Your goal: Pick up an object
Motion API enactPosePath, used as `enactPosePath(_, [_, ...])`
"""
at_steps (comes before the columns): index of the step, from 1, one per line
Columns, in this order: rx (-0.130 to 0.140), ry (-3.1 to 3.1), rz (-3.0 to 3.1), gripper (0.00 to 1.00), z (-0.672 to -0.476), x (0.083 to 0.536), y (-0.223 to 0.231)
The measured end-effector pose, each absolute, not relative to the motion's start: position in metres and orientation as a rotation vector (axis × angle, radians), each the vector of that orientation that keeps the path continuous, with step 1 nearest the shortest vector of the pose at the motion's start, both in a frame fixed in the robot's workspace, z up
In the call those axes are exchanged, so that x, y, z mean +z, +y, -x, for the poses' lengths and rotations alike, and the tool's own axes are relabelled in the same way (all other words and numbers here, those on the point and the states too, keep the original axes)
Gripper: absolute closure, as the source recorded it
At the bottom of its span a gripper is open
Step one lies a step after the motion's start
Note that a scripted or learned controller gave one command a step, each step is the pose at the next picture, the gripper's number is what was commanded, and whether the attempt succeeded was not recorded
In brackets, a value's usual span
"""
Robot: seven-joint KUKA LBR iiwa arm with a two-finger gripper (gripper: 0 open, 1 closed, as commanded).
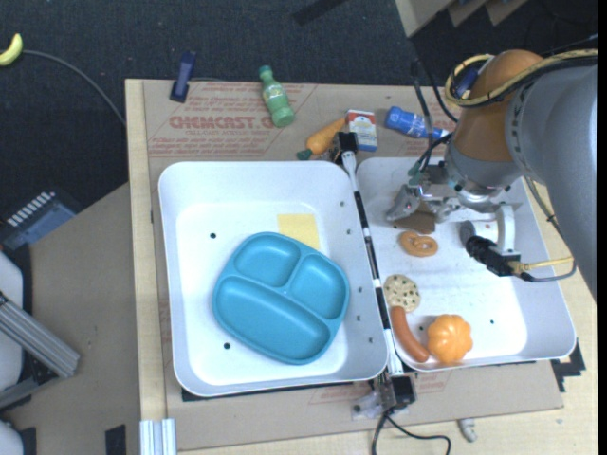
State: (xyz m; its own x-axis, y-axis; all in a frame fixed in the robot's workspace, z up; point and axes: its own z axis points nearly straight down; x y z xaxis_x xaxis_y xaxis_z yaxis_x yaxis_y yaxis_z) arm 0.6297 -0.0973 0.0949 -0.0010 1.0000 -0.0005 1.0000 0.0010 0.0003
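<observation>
Nearest the camera, at the front of the right shallow white bin (545, 325), a small orange toy pumpkin (449, 337) lies touching a red toy sausage (409, 336), with a speckled round cookie (402, 293) just behind them. Any grab here risks catching two pieces at once or nudging one away.

Further back sits a glazed tan doughnut-shaped toy (418, 245), and just behind it a brown flat piece (415, 221) lies right under the hand (424, 200). I cannot tell how the hand's grip stands; nothing is visibly held. The brown piece looks thin and flat, so a close could slide over it, or push it into the doughnut toy.

In the left white bin (180, 282) a blue divided plastic plate (281, 297) partly covers a pale yellow flat square (299, 227).

Farthest, on the tabletop (218, 121), a green toy bottle (277, 97) and small clutter lie well apart from the hand.
</observation>
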Motion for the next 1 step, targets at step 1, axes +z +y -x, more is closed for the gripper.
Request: enactPosePath(1, [0.002, 2.224, -2.22, 1.0, -0.5747, 0.1855, -0.0392])
